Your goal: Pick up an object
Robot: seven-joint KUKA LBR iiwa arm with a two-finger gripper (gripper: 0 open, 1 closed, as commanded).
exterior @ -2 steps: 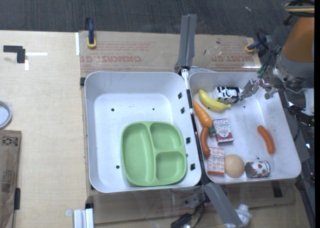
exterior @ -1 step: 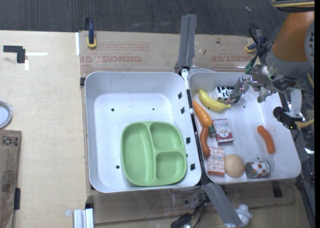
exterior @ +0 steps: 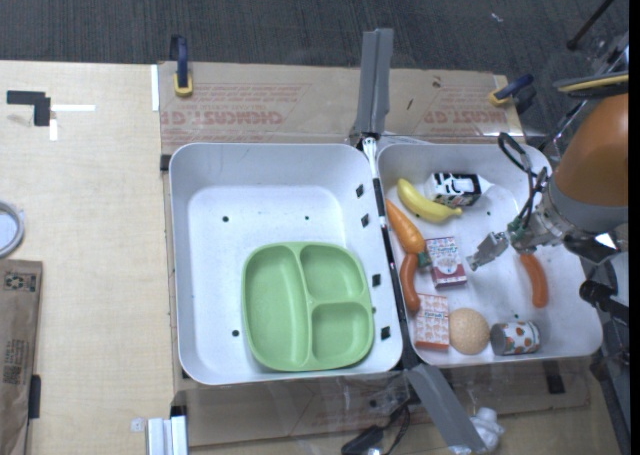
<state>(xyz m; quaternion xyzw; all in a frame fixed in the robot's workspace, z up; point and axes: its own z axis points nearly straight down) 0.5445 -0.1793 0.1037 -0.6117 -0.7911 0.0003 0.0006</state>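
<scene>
The right bin [exterior: 492, 165] holds several small items: a yellow banana [exterior: 425, 203], an orange carrot [exterior: 405, 226], a black-and-white toy [exterior: 455, 185], a red-and-white box [exterior: 445, 260], a thin sausage [exterior: 409, 283], an orange carton [exterior: 432, 321], a tan bun [exterior: 468, 330], a small can [exterior: 515, 337] and a second sausage [exterior: 537, 278]. My gripper [exterior: 490, 249] hangs low over the bin's bare middle. It is just right of the red-and-white box and left of the second sausage. Nothing shows in its grasp.
The left bin [exterior: 200, 243] holds a green divided plate [exterior: 305, 305]. A grey divider post [exterior: 375, 83] stands between the bins at the back. Clamps [exterior: 181, 78] sit on the cardboard behind. The arm's orange band [exterior: 600, 148] hangs over the right bin's right edge.
</scene>
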